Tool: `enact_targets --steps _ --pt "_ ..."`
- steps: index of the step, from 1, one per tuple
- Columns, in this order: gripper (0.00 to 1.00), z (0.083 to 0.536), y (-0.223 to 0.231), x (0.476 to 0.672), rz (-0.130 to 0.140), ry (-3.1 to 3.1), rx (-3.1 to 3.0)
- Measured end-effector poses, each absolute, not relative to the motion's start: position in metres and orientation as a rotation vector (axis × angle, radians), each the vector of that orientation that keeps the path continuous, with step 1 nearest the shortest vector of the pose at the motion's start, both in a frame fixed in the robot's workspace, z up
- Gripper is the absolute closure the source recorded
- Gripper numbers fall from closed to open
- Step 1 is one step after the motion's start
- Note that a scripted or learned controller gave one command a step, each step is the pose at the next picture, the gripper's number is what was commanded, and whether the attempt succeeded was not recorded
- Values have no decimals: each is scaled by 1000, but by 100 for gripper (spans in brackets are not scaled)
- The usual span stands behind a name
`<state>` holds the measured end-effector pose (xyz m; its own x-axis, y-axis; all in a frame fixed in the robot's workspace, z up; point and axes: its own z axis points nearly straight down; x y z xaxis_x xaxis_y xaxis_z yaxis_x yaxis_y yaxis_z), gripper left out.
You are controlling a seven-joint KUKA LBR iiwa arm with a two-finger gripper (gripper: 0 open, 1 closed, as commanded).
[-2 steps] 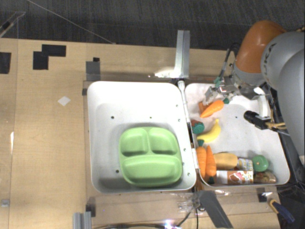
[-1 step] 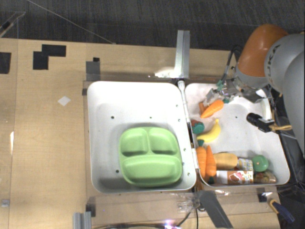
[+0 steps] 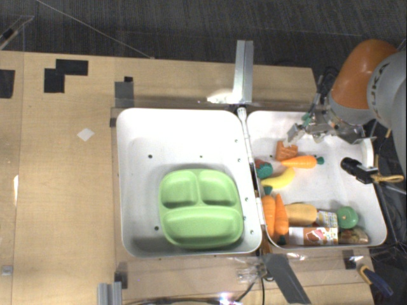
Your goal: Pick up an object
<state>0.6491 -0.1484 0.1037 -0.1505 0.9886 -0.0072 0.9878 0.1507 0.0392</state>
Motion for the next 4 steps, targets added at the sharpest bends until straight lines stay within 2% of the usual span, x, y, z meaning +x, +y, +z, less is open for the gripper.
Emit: enact_targets --steps 1,2,3,4 --pt "0 104 -150 637 38 2401 1965" --pt "0 140 -102 626 7 2666 1647" --pt "0 96 -104 610 7 2633 1701" --pt "0 113 -191 598 4 2626 1710"
